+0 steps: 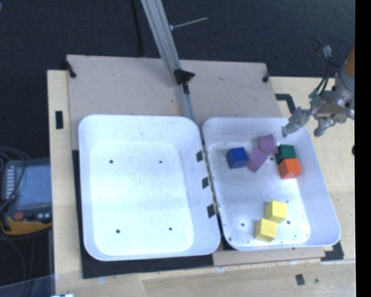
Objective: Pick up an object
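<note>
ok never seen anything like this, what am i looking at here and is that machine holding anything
One camera looks down at a slant on a wooden bench bearing two shallow white plastic bins. A grey robot arm reaches in from the right; its two-finger tool hangs above the right bin's far corner, open, with nothing between its fingers. That bin holds small blocks: one blue, two purple, one green, one orange, two yellow. The left bin sits beside it.

We see blue (237, 158), two purple (267, 143) (256, 161), green (287, 151) and orange (289, 167) blocks just below the end effector (306, 124), two yellow (276, 211) (266, 229) farther down.
</note>
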### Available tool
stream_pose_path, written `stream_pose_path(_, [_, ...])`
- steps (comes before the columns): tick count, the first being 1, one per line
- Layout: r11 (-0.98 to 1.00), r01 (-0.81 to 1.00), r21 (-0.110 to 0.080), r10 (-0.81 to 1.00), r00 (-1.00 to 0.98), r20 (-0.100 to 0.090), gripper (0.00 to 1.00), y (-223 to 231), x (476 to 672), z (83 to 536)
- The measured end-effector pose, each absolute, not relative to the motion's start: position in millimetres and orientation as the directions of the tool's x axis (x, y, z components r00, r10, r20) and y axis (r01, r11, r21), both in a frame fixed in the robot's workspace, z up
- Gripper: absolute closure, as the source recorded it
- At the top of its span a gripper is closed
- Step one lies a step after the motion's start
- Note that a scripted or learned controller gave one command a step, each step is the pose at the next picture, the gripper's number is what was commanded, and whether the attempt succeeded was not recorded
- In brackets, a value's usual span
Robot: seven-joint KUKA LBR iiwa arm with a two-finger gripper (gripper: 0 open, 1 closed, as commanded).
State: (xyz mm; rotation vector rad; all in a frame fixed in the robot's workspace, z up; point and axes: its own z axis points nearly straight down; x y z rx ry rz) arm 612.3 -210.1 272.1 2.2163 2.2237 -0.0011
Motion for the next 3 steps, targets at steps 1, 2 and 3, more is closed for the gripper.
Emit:
stream_pose_path(1, [0.005,1.0,0.0,1.0,-0.005,-0.002,0.0,-210,612.3,272])
stream_pose_path(2, [0.007,1.0,-0.003,1.0,-0.007,0.0,0.0,-202,615.3,216])
stream_pose_path(3, [0.009,1.0,-0.003,1.0,-0.009,0.0,0.0,-197,620.3,156])
